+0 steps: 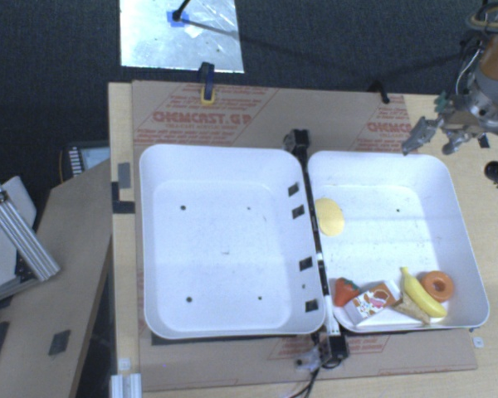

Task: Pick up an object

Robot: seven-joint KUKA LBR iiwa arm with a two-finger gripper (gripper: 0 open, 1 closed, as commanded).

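gripper (438,136) sits above the right bin's (461,201) far right corner, fingers apart and holding nothing; i'd go for the lone yellow disc (329,217) near the divider, not the banana (421,293) crowded into the near-corner pile.

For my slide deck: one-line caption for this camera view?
Hand hovers at the right bin's far corner; banana and toys cluster near.

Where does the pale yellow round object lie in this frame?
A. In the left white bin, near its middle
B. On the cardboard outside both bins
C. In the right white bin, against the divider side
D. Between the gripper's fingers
C: the pale yellow round object lies inside the right white bin, at its left wall beside the divider.
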